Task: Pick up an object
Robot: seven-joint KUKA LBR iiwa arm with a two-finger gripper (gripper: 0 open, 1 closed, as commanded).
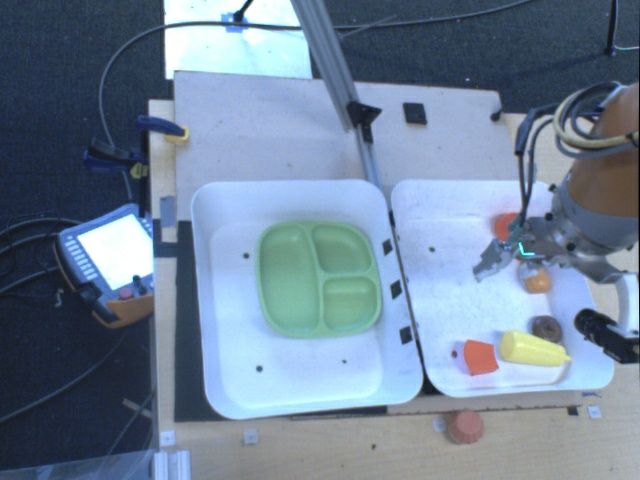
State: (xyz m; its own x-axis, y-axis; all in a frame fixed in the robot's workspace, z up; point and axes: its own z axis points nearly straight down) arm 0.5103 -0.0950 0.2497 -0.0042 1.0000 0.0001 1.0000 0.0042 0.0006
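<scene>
My gripper hangs low over the right bin, near its right side. A small orange piece lies just to its lower right, and a red-orange piece sits just behind it, partly hidden by the wrist. Nearer the front of this bin are a brown ring, a yellow cone-like object lying on its side, and an orange-red block. Nothing visibly hangs from the gripper.
A green divided plate lies in the middle of the left bin. A reddish round object rests on the bench in front of the right bin. A slanted metal pole rises from behind the bins.
</scene>
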